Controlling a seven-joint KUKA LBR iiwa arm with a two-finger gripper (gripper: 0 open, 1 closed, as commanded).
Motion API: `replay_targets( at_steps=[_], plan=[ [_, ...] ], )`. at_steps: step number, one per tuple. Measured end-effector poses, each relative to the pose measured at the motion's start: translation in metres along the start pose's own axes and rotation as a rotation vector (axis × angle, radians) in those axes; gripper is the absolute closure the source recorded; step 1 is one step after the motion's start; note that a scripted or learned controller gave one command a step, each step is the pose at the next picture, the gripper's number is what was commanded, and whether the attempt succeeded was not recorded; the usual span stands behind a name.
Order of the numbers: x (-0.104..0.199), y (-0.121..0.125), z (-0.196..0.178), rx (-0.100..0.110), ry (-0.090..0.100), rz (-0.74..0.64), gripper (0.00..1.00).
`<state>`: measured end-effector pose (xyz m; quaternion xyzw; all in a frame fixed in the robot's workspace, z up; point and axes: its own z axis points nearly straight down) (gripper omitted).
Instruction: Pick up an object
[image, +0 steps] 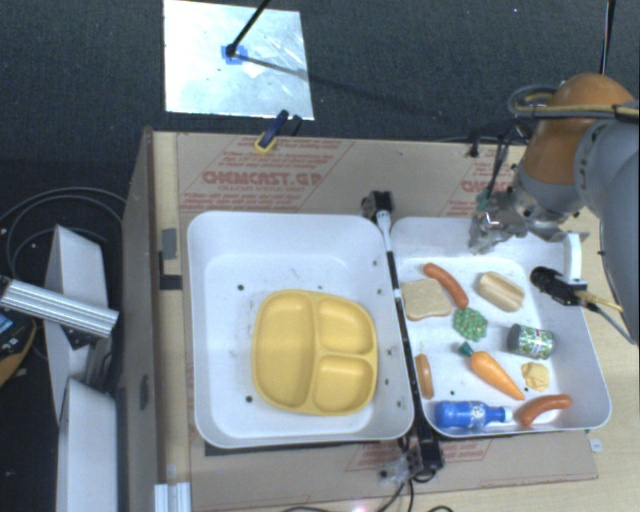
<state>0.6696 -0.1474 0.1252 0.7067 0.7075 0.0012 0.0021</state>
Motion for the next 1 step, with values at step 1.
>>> replay_targets(
  at_steps=[1],
  plan=[
    [0.0263, -0.0005, 0.0143, 0.002, 0.002, -0.003, 0.0]
  ],
)
